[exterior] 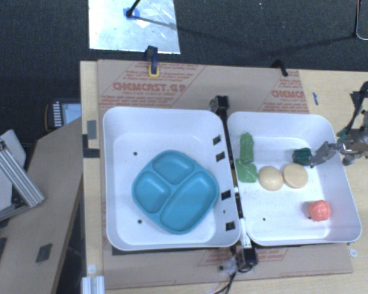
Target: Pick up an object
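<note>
The right bin (pixel 349 201) holds several small objects. A long green piece (pixel 246 146) lies at its left side above a shorter green piece (pixel 246 172). Two cream round pieces (pixel 270 178) (pixel 295 176) sit side by side in the middle. An orange-red ball (pixel 319 211) rests near the front right. A dark teal object (pixel 302 156) lies by the right wall. My gripper (pixel 324 153) reaches in from the right, its tip just beside the teal object and above the right cream piece.
The left bin (pixel 119 133) holds a blue divided plate (pixel 175 191). A black clip strip (pixel 227 164) runs along the seam between the bins. Cardboard (pixel 172 84) lies under both bins. A metal sheet (pixel 134 17) lies at the back.
</note>
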Available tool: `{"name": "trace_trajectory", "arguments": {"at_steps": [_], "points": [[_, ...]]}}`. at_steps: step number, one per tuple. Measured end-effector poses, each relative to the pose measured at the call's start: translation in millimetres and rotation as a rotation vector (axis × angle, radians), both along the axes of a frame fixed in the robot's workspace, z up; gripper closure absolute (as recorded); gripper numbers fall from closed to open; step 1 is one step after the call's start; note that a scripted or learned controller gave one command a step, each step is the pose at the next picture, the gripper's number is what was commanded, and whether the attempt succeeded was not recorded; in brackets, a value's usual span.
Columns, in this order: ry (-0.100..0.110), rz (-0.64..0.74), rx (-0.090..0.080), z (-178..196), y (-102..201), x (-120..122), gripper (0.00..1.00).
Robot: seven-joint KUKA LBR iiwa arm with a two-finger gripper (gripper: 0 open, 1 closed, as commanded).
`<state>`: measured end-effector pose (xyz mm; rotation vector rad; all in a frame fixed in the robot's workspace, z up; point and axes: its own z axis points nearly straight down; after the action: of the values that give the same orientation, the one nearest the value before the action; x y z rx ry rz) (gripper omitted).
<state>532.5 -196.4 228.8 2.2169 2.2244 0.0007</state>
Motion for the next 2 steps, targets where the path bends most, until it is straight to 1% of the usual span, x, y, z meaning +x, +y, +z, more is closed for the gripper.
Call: {"name": "trace_trajectory", "arguments": {"at_steps": [1, 2], "points": [[0.003, -0.001, 0.001, -51.7, 8.0, -6.7, 0.00], [0.003, -0.002, 0.001, -97.3, 8.0, 1.4, 0.00]]}}
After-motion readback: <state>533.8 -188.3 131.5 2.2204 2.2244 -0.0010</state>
